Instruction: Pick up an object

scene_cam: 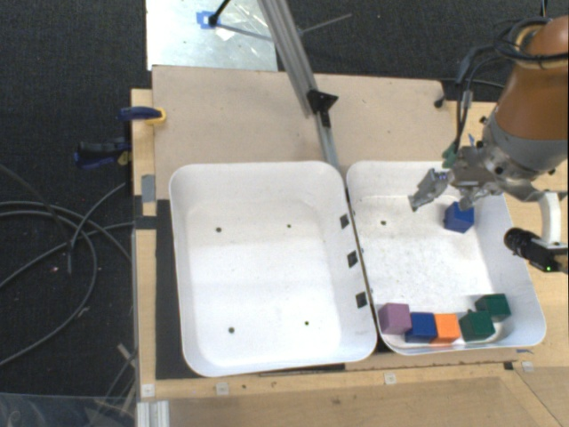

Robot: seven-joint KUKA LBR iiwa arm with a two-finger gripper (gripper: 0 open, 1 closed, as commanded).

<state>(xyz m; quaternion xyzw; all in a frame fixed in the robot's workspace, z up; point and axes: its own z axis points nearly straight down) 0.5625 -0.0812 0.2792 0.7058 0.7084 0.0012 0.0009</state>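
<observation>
A row of small purple, blue, orange and green blocks (442, 322) hugs the right white bin's (400, 265) near rim. My end effector (447, 190) hangs spread open beside a small blue cube (459, 217), gripping nothing.

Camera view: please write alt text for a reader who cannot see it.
The end effector of a grey-and-orange robot arm hangs over the right white bin, next to a blue block. Purple, blue, orange and green blocks sit along that bin's near edge.

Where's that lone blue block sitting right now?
The blue block lies in the right bin, toward its far right side, just below the claw.
</observation>
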